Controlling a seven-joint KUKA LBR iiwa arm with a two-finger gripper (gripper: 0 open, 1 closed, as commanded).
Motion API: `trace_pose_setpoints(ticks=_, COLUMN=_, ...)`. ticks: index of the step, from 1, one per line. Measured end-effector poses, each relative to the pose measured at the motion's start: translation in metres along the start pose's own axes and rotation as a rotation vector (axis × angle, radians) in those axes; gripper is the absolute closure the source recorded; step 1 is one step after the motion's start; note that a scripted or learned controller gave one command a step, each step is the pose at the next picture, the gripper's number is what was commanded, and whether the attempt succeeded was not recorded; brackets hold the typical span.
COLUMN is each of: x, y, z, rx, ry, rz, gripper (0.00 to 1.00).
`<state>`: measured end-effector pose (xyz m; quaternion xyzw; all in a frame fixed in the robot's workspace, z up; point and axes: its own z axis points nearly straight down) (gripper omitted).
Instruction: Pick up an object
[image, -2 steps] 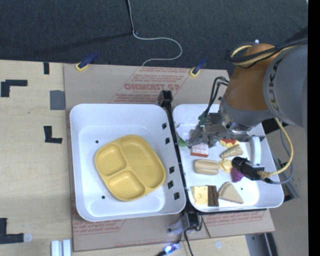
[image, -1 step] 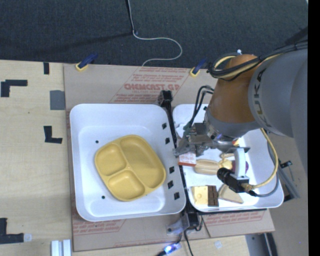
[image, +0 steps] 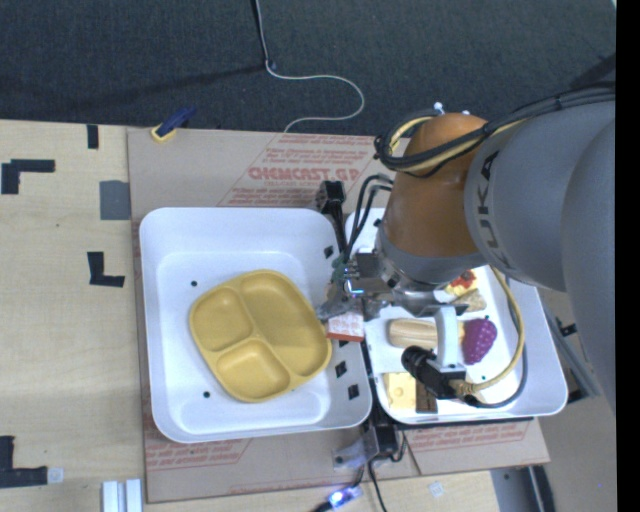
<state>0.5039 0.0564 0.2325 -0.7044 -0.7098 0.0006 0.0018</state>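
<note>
Honestly, I couldn't tell how the jaws stood; the grey arm's gripper hung over small crowded toys at three o'clock, risking a miss.

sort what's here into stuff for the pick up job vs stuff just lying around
For the job:
gripper, low by the edge between the bins
yellow divided plate in the left bin
purple grapes, tan block and yellow wedge in the right bin

Lying about:
white cable
blue and yellow clip
cardboard sheet
</note>
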Motion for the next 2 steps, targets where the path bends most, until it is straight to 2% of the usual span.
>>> trace_pose_setpoints(ticks=1, x=0.034, y=-0.013, z=0.001, rx=0.001, ry=-0.002, rz=0.002, gripper=1.0)
trace_pose_setpoints(ticks=2, x=0.019, y=-0.013, z=0.005, rx=0.001, ry=-0.003, rz=0.007, gripper=1.0)
